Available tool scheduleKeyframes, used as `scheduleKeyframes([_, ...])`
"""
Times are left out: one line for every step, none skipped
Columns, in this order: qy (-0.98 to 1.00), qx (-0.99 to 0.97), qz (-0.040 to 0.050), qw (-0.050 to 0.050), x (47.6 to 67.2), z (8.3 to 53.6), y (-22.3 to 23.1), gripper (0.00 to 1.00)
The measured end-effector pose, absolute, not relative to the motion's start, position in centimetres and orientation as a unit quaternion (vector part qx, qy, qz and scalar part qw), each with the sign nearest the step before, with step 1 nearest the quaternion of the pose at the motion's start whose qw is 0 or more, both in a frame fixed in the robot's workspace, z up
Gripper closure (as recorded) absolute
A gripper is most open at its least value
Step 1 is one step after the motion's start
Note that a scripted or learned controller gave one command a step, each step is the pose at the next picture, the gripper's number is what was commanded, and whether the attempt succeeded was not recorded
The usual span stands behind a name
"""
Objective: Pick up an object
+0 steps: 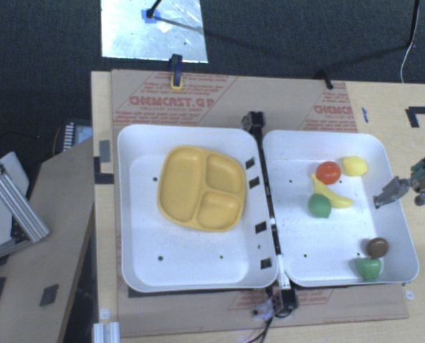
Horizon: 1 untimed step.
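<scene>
sitting in the right-hand shallow white bin [298, 263] are six small toy foods, in two groups. toward the back of that bin lies a round red-orange tomato-like ball [328, 171], with a pale yellow lemon-shaped piece [354, 166] just beside it on the right. a yellow banana-shaped piece [331, 194] runs at a slant under the red ball, touching it or very nearly, and a round green ball [319, 206] sits against the banana's lower left end. well apart from these, near the front right corner, a small brown rounded piece [376, 247] rests just above a green apple-like piece [369, 267], the two touching or almost so.

at the bin's right rim, roughly level with the banana, the grey two-finger gripper [386, 195] reaches in from the right. it sits apart from every toy, nearest the lemon and the brown piece yet clear of both. nothing lies between its fingers; they look narrow set, though at this size i cannot say for sure whether they are closed or slightly parted.

the left-hand shallow white bin [137, 263] holds a yellow plastic divided plate with three compartments [201, 187], lying flat near its middle. both bins rest side by side on a brown cardboard-like sheet with red lettering [198, 98] over the bench. behind the bench, on the dark floor, lies a shiny silver square sheet [153, 20].
</scene>
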<state>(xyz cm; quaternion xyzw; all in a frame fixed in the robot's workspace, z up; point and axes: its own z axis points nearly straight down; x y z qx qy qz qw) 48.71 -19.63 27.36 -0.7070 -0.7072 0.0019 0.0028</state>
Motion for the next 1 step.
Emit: scheduleKeyframes([-0.708, -0.706, -0.0002, -0.001, 48.90, 27.76, -19.58, 0.00])
